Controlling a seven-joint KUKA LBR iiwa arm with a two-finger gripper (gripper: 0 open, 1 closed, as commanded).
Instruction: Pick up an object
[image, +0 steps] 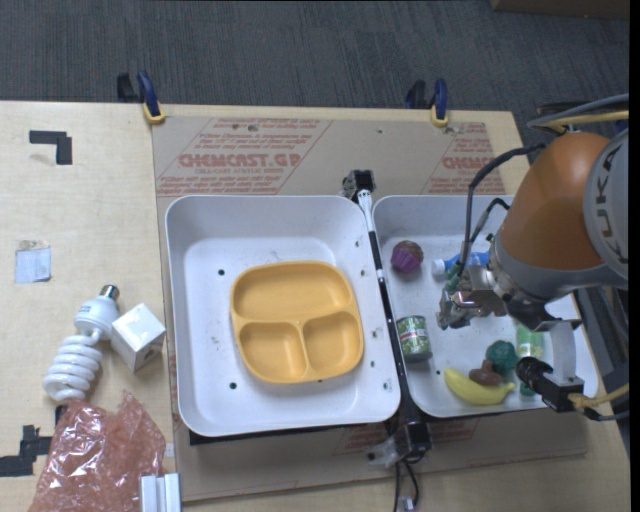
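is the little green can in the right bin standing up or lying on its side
Lying on its side. The green can rests lengthwise on the floor of the right bin, against its left wall, with its label side facing up rather than an end.

you have a pale wooden surface (90, 210) with a printed cardboard sheet (250, 150) laid over its middle, held at the far edge by two clamps (150, 100). on that sheet sit two white bins: the left bin (195, 330) and, touching it on its right, the right bin (420, 215). left of the left bin lie a spiral light bulb (80, 350), a small white box (138, 335) just beside it, and, nearer you, crumpled pink plastic (95, 455).
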